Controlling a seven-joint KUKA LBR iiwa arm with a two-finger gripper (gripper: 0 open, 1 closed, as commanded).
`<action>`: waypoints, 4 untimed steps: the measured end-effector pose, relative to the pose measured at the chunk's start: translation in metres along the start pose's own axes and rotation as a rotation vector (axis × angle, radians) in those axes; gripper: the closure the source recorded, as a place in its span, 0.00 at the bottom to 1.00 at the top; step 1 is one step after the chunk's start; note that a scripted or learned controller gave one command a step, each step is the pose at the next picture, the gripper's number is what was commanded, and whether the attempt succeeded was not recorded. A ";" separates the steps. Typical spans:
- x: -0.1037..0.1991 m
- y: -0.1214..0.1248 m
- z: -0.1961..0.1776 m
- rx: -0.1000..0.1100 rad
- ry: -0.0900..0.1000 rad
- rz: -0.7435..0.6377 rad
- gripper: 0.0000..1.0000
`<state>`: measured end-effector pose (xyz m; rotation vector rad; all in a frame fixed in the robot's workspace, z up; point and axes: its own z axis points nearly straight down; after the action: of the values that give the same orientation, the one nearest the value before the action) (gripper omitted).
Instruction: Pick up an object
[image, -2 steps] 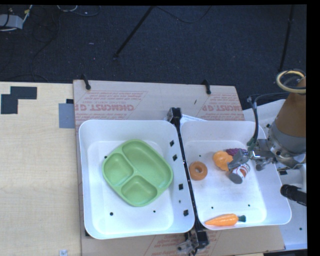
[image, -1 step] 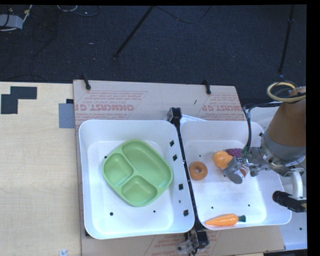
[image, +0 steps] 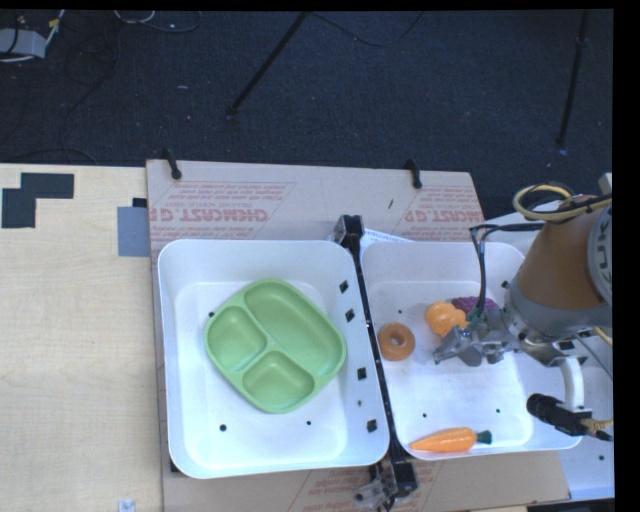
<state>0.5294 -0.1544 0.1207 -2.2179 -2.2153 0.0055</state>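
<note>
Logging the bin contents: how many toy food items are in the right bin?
4: a donut by the divider, an orange fruit and purple item beside the gripper, a carrot at the front. The arm may hide more.

- The left bin (image: 180, 300) is mostly taken up by a green divided plate (image: 275, 345); bare floor remains along its walls.
- In the right bin (image: 420, 270), the gripper (image: 452, 350) sits low among an orange fruit (image: 444, 318), a purple item (image: 467, 304) and a doughnut (image: 397, 341), all close together.
- A toy carrot (image: 447, 439) lies along the near wall; the floor between it and the cluster is open.
- A black divider (image: 365, 340) separates the bins.
</note>
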 end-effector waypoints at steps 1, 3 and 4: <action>-0.001 0.000 -0.012 -0.002 -0.001 0.005 1.00; 0.000 0.001 -0.133 -0.011 -0.004 -0.002 1.00; -0.001 0.001 -0.156 -0.008 -0.003 -0.003 1.00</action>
<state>0.5318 -0.1559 0.2764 -2.2200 -2.2234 -0.0003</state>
